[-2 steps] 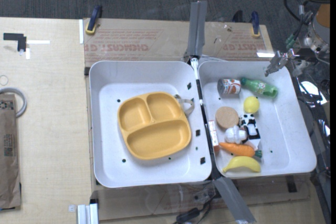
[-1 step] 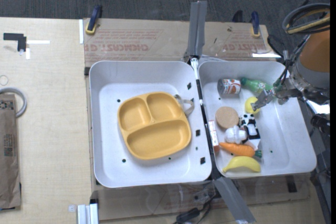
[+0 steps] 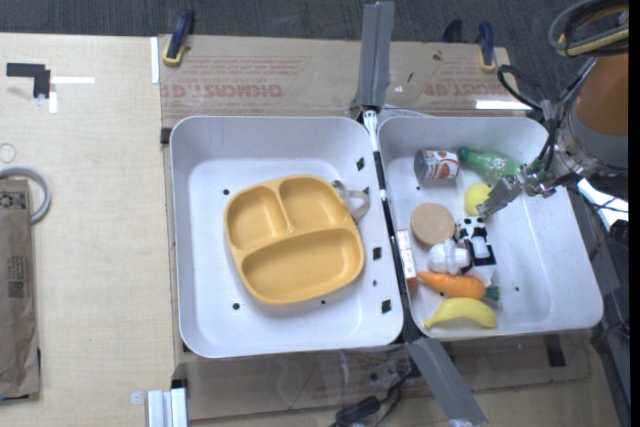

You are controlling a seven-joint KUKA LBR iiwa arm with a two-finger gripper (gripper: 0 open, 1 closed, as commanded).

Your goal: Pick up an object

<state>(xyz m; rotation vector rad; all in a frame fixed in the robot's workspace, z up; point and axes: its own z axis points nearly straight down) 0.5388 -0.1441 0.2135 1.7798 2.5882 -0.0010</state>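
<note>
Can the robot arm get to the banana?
Probably yes. The banana lies at the near edge of the right bin with nothing on top, and the gripper hangs just above that bin.

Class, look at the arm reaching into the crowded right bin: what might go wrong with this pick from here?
1. The gripper hangs by the yellow ball, which is round and may roll away.
2. The ball, tan disc, black-and-white toy and carrot lie packed together, so the arm may nudge a neighbour or catch two things.
3. The green bottle lies close under the wrist and could be knocked.
</note>
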